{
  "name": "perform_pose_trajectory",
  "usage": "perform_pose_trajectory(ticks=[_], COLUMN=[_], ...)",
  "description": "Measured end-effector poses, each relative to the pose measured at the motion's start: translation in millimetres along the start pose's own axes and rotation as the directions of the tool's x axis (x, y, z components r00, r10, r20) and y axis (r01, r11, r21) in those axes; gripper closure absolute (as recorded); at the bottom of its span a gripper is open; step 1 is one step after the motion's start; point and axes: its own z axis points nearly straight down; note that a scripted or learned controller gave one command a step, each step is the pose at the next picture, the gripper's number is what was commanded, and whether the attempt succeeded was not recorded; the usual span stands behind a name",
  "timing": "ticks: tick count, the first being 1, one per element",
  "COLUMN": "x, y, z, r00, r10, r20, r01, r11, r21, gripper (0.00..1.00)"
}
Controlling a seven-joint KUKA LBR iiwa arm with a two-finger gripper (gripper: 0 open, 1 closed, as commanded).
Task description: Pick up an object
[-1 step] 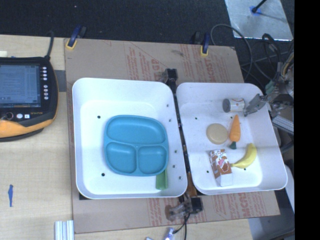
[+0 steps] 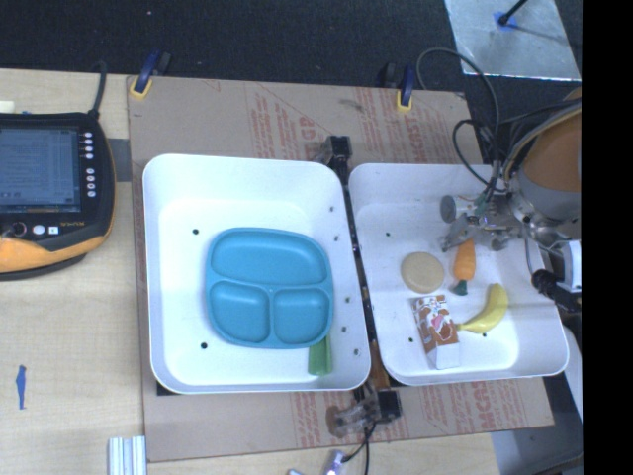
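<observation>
The right bin (image 2: 396, 359) holds an orange carrot (image 2: 464, 261) with a green tip, a round tan cookie (image 2: 423, 271), a yellow banana (image 2: 488, 311) and a small red-and-white carton (image 2: 436, 331). My gripper (image 2: 454, 222) hangs over the upper middle of this bin, just above the carrot's top end. It is open with nothing between its fingers. The grey arm with its orange band (image 2: 554, 161) comes in from the right edge.
In the left bin (image 2: 168, 265) lies a blue divided plate (image 2: 269, 287), and a green piece (image 2: 318, 357) rests at its lower right corner. A tablet-like pendant (image 2: 45, 191) sits left of the bins. Cables (image 2: 475, 117) loop behind the right bin.
</observation>
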Motion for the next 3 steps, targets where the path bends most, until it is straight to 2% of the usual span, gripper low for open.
perform_pose_trajectory(ticks=[1, 2, 3], x=[-1, 59, 135], y=[1, -9, 18], z=[-11, 0, -102], r00=[1.000, 1.000, 1.000], r10=[-0.003, 0.001, 0.003], r20=[0.001, 0.000, -0.002], r01=[0.003, -0.001, -0.003], r11=[1.000, 1.000, 1.000], r21=[-0.001, 0.000, -0.004], gripper=[1.00, 1.00, 1.00])
